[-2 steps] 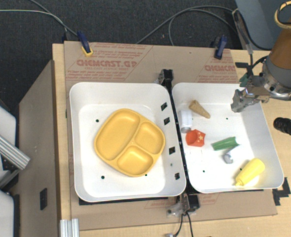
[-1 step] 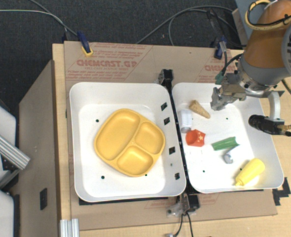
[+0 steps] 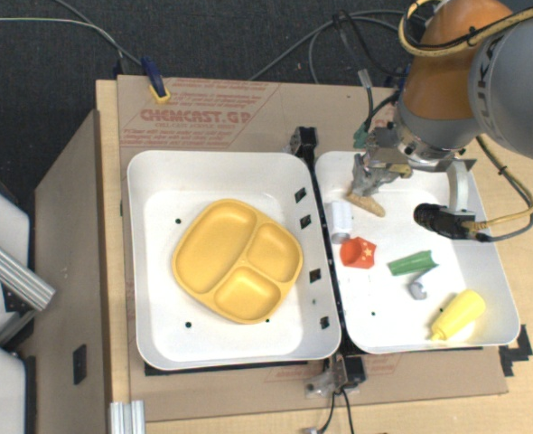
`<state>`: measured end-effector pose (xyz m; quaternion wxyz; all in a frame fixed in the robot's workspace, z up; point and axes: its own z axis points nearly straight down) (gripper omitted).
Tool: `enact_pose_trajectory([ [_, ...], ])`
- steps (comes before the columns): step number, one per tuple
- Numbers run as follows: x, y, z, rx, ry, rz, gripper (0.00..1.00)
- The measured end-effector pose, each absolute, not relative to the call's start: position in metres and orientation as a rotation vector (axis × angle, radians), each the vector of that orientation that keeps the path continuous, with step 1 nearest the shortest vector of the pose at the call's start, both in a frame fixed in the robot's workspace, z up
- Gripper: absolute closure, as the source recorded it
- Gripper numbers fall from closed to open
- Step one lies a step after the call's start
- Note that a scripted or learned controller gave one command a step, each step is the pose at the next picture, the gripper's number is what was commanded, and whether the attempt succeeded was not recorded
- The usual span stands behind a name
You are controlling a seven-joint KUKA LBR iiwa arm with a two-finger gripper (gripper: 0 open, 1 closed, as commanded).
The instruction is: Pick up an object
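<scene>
- Gripper down in right bin, far-left part, tips at or just above a tan piece lying flat on the bin floor.
- Can't tell if jaws apart or together; too small and dark from above.
- Tan piece not visibly between the jaws, so not counted as held.
- White cylinder just left of tan piece, close to the bin's left wall.
- Red block just below the cylinder, nr bin centre-left.
- Green strip right of red block, apart from it; small grey bit just below the strip.
- Yellow bottle-like obj in near-right corner, lying tilted, well apart from gripper.
- Black cylindrical part w/ yellow cable over the bin's right side, hanging off the arm.
- Left bin: yellow three-compartment plate, centred.
- Black clips along the seam btw bins.
</scene>
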<state>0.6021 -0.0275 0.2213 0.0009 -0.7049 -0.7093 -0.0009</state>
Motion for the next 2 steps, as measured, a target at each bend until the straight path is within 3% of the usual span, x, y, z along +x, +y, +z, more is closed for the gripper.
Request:
enact_pose_trajectory([
  [2, 0.622, 0.084, 0.229, -2.213, -2.229, -0.006, 1.0],
])
